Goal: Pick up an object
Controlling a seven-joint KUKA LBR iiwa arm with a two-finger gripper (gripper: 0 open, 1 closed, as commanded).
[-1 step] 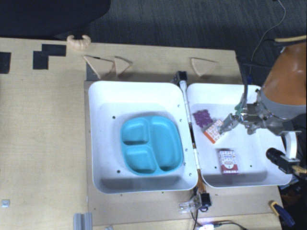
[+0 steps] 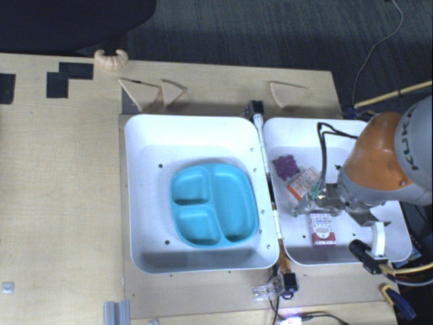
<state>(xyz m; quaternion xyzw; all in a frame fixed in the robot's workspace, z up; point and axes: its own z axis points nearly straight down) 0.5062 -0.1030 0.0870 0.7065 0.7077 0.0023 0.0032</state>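
In the right bin (image 2: 402,246), a small red-and-white carton (image 2: 323,229) lies flat just below the jaws (whether they are parted I cannot tell); likely light and stiff, best pinched across its narrow sides

1 fixed camera looks down at a slant from above the bench (image 2: 61,181), taking in both bins (image 2: 196,131), arm (image 2: 389,158) entering from the right.

Little can be read here. On the arm (image 2: 406,158) at the right edge, dark letters "KU" stand on the grey casing above the orange band. The small red and white carton (image 2: 323,227) in the right bin (image 2: 399,246) carries print too blurred to read.
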